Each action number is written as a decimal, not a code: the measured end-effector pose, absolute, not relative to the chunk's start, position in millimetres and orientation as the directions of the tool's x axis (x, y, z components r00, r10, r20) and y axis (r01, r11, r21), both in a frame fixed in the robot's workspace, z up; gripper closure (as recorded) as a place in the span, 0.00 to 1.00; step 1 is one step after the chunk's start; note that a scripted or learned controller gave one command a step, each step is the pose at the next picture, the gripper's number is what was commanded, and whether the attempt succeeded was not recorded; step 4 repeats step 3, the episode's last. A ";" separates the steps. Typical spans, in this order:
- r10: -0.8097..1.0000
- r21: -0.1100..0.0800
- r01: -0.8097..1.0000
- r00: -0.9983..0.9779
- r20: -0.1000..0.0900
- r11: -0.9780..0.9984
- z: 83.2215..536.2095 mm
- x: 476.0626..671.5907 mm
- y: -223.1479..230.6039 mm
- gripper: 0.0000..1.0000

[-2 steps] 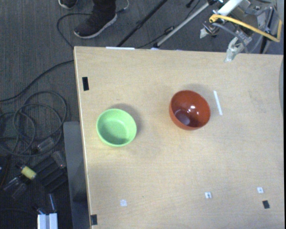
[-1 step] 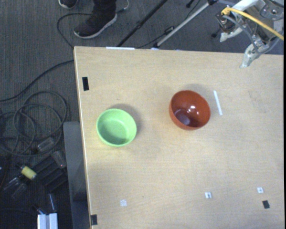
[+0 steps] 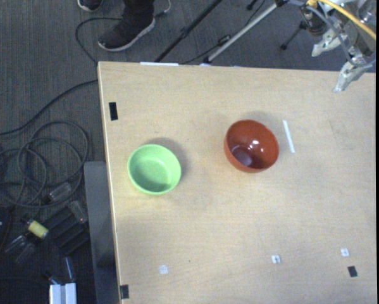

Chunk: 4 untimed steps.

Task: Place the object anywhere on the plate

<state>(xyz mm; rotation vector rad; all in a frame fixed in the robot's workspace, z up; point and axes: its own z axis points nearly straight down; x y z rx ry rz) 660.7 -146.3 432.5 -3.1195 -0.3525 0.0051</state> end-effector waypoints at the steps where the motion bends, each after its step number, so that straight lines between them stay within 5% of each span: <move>1: 0.302 0.001 0.302 0.953 -0.005 -0.953 432.8 660.1 -208.0 0.00; 2: 0.565 -0.002 0.565 0.825 -0.004 -0.825 286.8 657.0 -223.1 0.00; 3: 0.243 0.001 0.243 0.970 -0.004 -0.970 337.9 659.9 -223.8 0.00; 4: 0.243 0.001 0.243 0.970 -0.004 -0.970 337.9 659.9 -223.8 0.00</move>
